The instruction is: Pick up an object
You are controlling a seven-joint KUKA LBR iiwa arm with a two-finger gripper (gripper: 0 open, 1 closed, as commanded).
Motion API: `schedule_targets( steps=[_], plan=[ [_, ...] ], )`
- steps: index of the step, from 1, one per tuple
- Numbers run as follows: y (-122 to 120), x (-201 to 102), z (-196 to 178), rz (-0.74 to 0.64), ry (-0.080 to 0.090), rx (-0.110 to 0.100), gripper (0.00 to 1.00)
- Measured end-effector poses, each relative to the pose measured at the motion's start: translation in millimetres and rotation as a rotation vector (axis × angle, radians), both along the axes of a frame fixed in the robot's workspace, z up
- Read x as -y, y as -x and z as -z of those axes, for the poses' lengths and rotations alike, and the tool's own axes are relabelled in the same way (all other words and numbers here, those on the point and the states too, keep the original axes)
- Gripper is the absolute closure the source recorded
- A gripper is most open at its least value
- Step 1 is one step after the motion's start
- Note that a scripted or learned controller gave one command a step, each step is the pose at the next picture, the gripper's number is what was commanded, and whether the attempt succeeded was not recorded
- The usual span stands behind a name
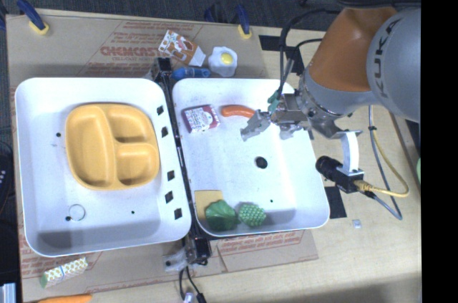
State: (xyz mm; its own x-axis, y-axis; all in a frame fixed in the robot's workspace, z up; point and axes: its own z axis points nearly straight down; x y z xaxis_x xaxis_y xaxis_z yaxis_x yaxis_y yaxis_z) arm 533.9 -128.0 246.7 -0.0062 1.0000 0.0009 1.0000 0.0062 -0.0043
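- The gripper [252,128] hangs low over the right bin [300,212], near its 1 o'clock corner — probably lining up on the orange carrot [237,110] just beside it at 11 o'clock.
- Whether it is spread or pressed together, I cannot tell.
- The carrot lies flat, long axis from 9 to 3 o'clock — neither end clearly leads.

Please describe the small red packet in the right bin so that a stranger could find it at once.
Look at the right bin, at its far left corner beside the divider. There lies the red packet, flat and squarish with a pale label. The orange sausage-shaped piece next to it is slim and plain.
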Motion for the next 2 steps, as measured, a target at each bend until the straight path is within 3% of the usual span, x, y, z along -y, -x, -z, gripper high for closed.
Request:
schedule_targets(
  steps=[1, 2],
  plan=[
    [-16.6, 26.8, 134.5, -0.103, -0.001, -0.003, 0.00],
    [-123.7, 36.7, 139.9, -0.180, 0.001, 0.006, 0.00]
  ],
)
